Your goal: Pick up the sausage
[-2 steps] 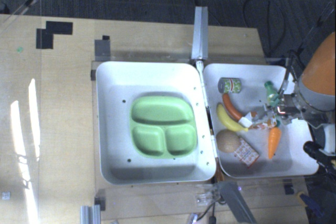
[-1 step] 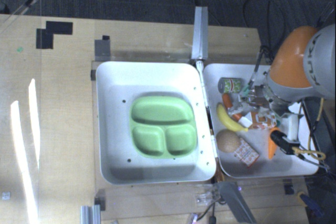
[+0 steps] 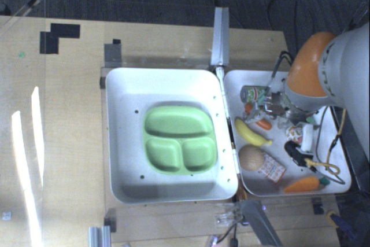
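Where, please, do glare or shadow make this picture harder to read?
In the camera view, bright streaks of glare cross the bench at left; the arm shades the right bin around the gripper; the green tray is evenly lit.

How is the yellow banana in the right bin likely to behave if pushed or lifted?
The banana is curved and lies flat, so a push would probably pivot it, not roll it. It looks like smooth moulded plastic: likely stiff, light, perhaps slippery.

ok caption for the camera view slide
Arm reaches over the right bin of toy food; green tray in the left bin.
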`<state>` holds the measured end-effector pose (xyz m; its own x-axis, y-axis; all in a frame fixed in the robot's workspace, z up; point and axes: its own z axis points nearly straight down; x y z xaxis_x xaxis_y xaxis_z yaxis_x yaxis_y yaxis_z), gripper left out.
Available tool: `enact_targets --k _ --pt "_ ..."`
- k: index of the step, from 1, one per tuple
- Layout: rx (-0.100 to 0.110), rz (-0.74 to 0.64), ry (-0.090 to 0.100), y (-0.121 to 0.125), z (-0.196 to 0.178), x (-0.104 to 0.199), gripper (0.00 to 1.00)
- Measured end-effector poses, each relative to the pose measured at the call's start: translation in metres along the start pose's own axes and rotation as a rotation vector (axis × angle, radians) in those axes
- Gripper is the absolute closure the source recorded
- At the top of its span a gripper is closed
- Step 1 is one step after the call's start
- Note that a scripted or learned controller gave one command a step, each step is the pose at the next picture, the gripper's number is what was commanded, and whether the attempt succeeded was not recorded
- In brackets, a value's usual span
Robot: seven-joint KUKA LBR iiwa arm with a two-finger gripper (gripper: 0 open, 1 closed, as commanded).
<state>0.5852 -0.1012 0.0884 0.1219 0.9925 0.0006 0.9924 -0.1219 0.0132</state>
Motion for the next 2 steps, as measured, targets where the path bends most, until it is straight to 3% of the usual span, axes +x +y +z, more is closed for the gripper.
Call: enact_targets --k 1,2 --pt "-0.004 -0.003 0.004 0.002 -0.012 0.003 1.0" --pt "0.007 -0.18 0.0 0.024 -0.145 0.053 1.0"
